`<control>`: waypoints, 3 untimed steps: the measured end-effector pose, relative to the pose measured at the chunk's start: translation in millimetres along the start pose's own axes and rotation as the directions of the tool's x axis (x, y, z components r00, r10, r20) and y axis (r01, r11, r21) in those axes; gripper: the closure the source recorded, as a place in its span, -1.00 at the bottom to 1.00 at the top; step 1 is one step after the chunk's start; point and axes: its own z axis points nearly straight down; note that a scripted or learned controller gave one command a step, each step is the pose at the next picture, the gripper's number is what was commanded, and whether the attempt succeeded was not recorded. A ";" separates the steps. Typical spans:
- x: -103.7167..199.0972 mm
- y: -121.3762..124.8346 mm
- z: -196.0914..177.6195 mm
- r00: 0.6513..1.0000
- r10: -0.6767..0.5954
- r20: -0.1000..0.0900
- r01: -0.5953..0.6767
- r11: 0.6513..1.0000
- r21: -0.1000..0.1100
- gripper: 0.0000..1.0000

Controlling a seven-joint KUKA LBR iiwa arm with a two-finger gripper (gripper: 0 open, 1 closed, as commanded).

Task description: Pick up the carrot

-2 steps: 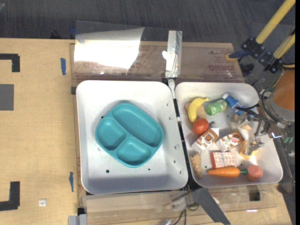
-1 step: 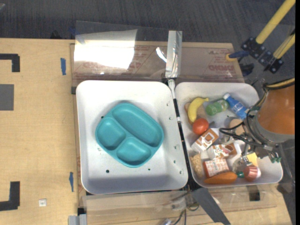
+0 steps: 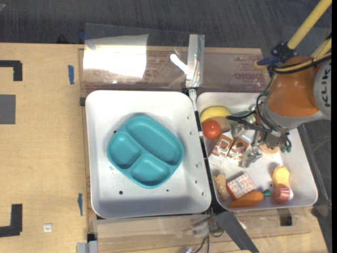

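Carrot (image 3: 246, 198) lies along the near edge of the right bin (image 3: 308, 165), touching a small red-and-white box (image 3: 240, 184). Gripper (image 3: 256, 153) hangs farther back over the bin's middle (beside two little cartons (image 3: 229, 146)); whether its fingers are parted or closed cannot be told. Left bin (image 3: 100, 115) holds a teal divided tray (image 3: 145, 150).

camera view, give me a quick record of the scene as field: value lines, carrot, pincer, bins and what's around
carrot: carrot lies near the front edge of the right bin, orange, roughly lengthwise along that edge
pincer: pincer is over the middle of the right bin, apart from the carrot
arm: enters from the right, orange band above the wrist
left bin: left bin holds a teal divided plate
near carrot: a small patterned box just behind it
other items: tomato and banana at the back left of the right bin
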 end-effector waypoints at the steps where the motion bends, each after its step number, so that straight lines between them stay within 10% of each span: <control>1: 5.7 -40.9 -51.3 0.978 0.209 -0.001 -0.209 0.978 0.003 -1.00; 2: 71.2 -86.1 0.4 0.983 0.182 -0.005 -0.182 0.983 0.003 -1.00; 3: 67.6 -85.0 -12.3 0.984 0.178 0.004 -0.178 0.984 0.005 1.00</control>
